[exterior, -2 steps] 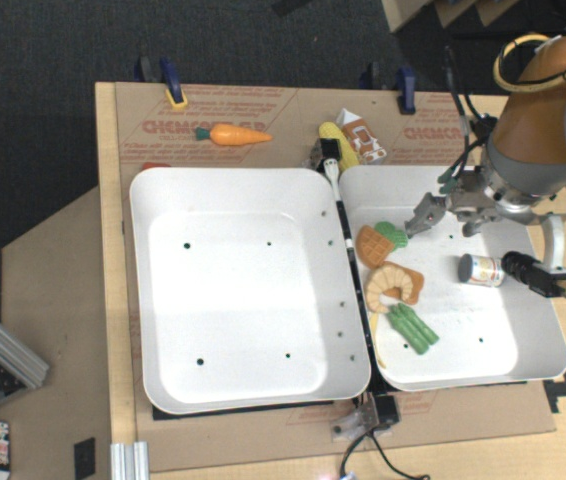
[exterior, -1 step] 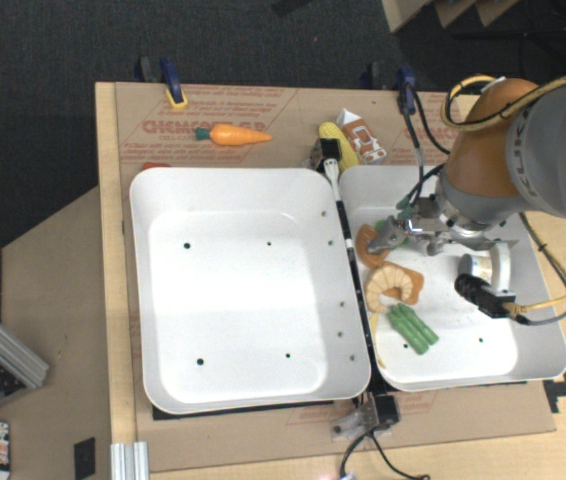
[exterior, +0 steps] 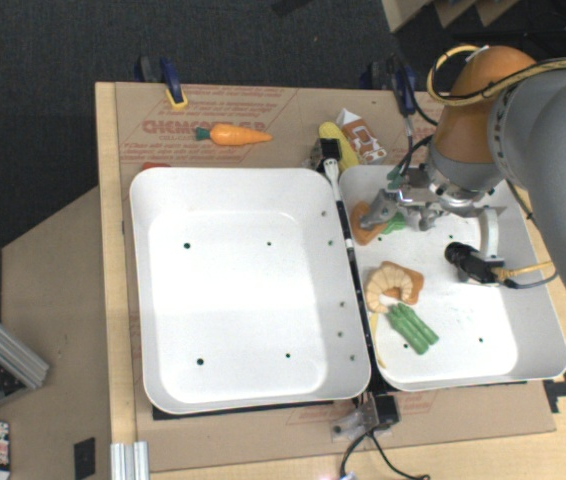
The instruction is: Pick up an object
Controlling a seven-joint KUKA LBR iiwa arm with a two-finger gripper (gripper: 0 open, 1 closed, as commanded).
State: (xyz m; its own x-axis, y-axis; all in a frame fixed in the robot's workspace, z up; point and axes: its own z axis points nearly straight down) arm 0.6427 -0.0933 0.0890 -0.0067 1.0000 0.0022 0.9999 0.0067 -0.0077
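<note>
The gripper point(exterior: 395, 208) is hanging low over the far left corner of the right bin point(exterior: 523, 353), and I cannot tell its state from this angle. Directly beneath it an orange piece point(exterior: 366, 220) with a bit of green is lying against the bin's left wall, seemingly touching the gripper's tip. That is the likeliest target, though no grasp is showing yet. The croissant point(exterior: 393, 284) and the green pod point(exterior: 412, 328) are lying nearer, toward the bin's middle, the pod's long axis running diagonally from far left to near right. A carrot point(exterior: 235, 136) is resting on the surface beyond the left bin point(exterior: 163, 208).
</note>
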